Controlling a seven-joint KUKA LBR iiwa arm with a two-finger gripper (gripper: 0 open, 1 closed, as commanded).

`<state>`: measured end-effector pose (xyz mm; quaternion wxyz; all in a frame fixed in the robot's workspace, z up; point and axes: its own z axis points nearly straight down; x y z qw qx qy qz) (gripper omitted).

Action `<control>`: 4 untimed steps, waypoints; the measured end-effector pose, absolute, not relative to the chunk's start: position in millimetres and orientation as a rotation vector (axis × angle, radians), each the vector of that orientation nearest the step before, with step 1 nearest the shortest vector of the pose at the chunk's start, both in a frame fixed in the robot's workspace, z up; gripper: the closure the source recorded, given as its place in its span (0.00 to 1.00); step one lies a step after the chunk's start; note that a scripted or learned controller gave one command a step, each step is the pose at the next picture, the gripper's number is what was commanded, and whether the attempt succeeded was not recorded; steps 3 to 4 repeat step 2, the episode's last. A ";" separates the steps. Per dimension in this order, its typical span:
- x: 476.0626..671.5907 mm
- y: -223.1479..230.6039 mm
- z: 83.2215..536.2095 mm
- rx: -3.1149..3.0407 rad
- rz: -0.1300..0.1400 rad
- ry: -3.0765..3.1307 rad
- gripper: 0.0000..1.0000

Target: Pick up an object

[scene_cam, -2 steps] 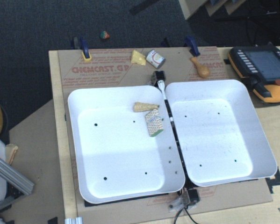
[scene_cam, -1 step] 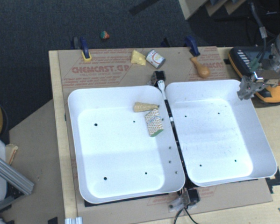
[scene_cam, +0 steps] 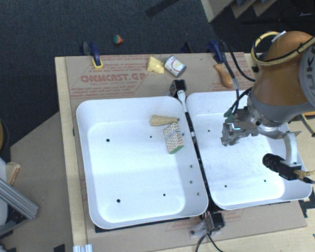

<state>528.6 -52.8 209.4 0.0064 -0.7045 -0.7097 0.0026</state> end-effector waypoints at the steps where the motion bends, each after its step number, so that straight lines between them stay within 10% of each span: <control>1: 539.5 30.0 295.0 -2.213 -0.014 -2.237 1.00; 2: 504.8 1.0 411.5 -2.230 -0.018 -2.228 1.00; 4: 504.8 1.0 411.5 -2.230 -0.018 -2.228 1.00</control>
